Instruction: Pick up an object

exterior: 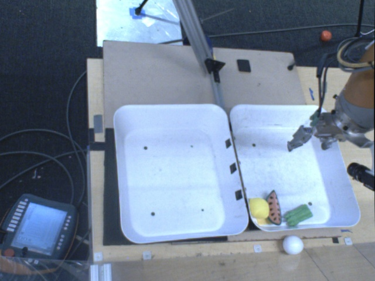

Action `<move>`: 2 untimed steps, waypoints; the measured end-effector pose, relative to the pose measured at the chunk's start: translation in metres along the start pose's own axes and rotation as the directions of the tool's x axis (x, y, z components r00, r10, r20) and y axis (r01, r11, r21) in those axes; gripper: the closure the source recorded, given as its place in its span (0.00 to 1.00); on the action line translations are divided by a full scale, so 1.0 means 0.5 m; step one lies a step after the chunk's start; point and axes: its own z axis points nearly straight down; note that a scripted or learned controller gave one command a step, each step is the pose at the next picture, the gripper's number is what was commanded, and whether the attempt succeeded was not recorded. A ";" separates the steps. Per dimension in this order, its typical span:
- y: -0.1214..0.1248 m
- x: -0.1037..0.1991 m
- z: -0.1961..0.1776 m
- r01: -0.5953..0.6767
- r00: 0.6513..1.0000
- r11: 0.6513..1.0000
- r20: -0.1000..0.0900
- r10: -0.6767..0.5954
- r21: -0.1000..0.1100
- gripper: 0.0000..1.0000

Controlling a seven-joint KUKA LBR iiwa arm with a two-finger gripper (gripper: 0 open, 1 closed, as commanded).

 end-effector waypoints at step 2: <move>0.003 0.131 0.272 0.002 1.000 1.000 -0.001 -0.002 0.002 0.00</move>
